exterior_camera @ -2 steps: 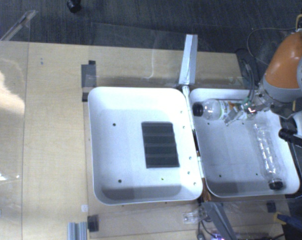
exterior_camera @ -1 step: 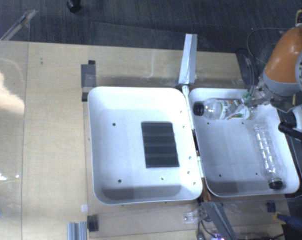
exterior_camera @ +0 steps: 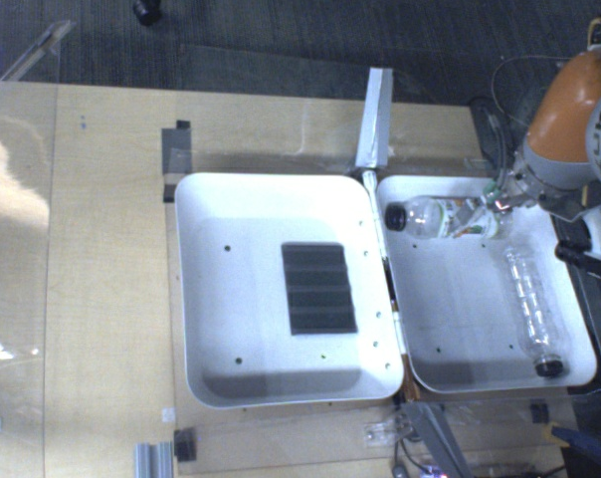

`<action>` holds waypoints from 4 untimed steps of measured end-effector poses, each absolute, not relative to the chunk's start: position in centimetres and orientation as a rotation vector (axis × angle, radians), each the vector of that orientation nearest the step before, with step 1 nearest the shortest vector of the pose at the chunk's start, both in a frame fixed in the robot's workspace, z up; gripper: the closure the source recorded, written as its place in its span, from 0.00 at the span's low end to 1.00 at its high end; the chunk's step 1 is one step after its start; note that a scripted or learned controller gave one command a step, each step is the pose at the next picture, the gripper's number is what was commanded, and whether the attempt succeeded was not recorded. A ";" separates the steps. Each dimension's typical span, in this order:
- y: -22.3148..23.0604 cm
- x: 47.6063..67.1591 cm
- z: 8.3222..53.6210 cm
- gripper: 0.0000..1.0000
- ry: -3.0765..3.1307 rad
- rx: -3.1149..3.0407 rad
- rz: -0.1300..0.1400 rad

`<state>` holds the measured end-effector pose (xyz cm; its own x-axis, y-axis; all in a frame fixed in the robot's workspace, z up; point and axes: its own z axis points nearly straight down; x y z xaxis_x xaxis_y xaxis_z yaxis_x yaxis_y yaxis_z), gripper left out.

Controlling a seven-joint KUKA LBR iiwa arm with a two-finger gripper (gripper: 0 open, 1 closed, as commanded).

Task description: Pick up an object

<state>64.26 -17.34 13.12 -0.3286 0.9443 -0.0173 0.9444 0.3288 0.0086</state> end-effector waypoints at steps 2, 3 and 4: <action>-17.5 65.0 13.0 0.00 2.595 1.738 -0.011; -17.5 65.0 13.0 0.00 2.608 1.715 -0.010; -17.6 65.6 15.1 1.00 2.592 1.701 -0.001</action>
